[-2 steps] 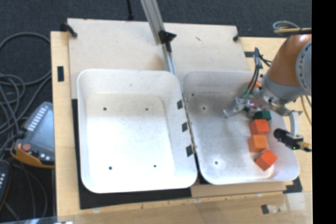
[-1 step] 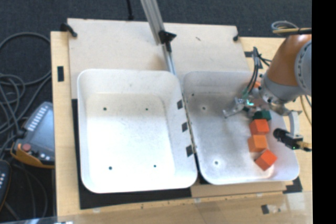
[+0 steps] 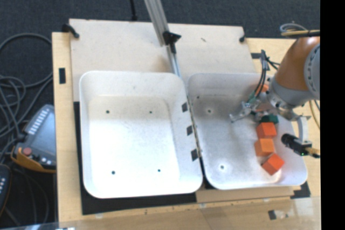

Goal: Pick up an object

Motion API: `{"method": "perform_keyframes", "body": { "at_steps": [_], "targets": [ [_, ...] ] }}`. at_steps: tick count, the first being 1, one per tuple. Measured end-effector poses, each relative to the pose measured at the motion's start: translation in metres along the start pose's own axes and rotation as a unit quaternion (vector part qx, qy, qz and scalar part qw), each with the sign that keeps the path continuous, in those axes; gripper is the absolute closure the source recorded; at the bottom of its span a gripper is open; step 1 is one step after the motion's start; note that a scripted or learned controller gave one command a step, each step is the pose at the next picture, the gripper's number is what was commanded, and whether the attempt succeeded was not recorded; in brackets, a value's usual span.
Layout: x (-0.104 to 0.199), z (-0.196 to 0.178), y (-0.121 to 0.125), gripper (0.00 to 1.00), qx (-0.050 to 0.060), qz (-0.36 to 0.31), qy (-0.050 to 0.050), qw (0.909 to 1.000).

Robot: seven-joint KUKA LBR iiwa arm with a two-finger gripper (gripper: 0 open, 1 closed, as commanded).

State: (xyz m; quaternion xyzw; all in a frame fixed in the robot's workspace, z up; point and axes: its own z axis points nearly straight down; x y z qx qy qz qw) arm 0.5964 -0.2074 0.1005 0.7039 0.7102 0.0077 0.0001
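The jaws [image 3: 257, 111] are poised in the right bin [image 3: 215, 116]; their state cannot be told. Three orange blocks [image 3: 266, 146] are lined up just beneath them. A grab could be spoiled by crowded neighbours.

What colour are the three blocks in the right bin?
Orange, all three blocks, as seen in the camera view, by the right bin's right wall.
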Motion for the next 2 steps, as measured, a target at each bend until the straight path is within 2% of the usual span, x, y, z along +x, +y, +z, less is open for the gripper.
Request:
{"method": "perform_keyframes", "body": {
  "at_steps": [1,2],
  "targets": [
    [-0.0076,0.0029,0.0723,0.0,0.051,0.009,0.01,0.9986],
    [-0.0079,0.003,0.0715,0.0,0.05,0.008,0.01,0.9987]
  ]
}}
